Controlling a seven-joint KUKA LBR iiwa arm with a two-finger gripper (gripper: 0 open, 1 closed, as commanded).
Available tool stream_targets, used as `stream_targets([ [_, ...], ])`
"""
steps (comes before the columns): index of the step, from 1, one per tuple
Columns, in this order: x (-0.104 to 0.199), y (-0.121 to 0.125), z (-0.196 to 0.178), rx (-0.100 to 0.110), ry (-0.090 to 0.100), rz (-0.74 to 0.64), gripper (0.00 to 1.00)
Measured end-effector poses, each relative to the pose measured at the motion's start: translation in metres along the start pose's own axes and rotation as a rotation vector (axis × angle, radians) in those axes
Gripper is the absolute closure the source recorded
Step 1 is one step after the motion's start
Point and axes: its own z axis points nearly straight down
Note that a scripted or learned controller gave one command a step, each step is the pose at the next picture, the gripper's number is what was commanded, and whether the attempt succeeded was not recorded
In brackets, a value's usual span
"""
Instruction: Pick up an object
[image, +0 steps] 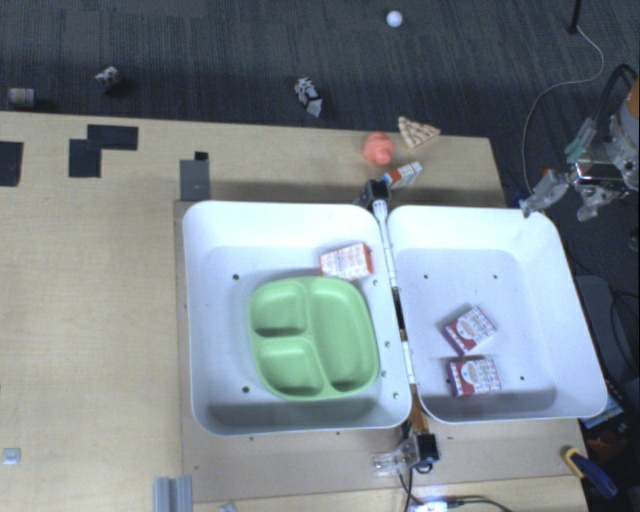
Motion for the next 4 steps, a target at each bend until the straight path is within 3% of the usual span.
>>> stream_targets([
  [1,0.051,-0.009,0.139,0.005,0.003,-0.002,0.00],
  [2,0.088,-0.051,0.188,-0.002,0.001,0.000,0.00],
  [3,0.108,-0.125,0.187,-0.005,0.000,0.002,0.00],
  [4,0.108,-0.124,0.176,-0.009,0.000,0.001,1.00],
])
